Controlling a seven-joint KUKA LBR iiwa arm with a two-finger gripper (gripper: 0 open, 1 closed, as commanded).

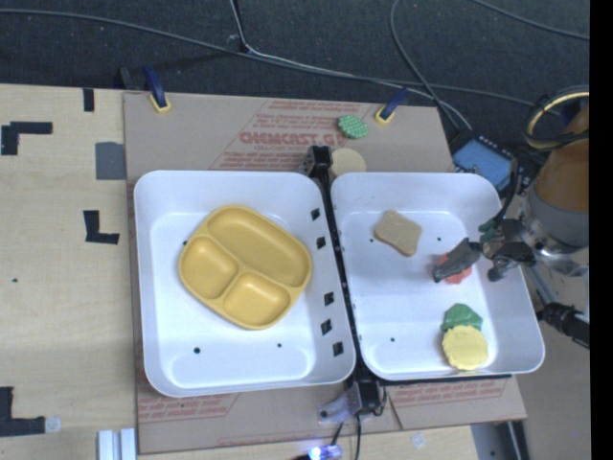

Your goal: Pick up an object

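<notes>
The right bin (421, 192) holds a tan bread-shaped piece (397, 232), a small red object (459, 276), a green piece (462, 314) and a yellow round piece (466, 349) touching it. My gripper (476, 265) hangs over the bin's right side with its two dark fingers spread open. The left fingertip (450, 266) is right at the red object and partly covers it; the right fingertip (499, 269) is near the bin's right wall. Nothing sits between the fingers.
The left bin (163, 195) holds a yellow divided plate (246, 264). On the cardboard behind the bins lie a green dotted piece (352, 126) and a pale round piece (349, 161). Cables run across the dark floor at the back. A blue box (484, 158) sits right of the bins.
</notes>
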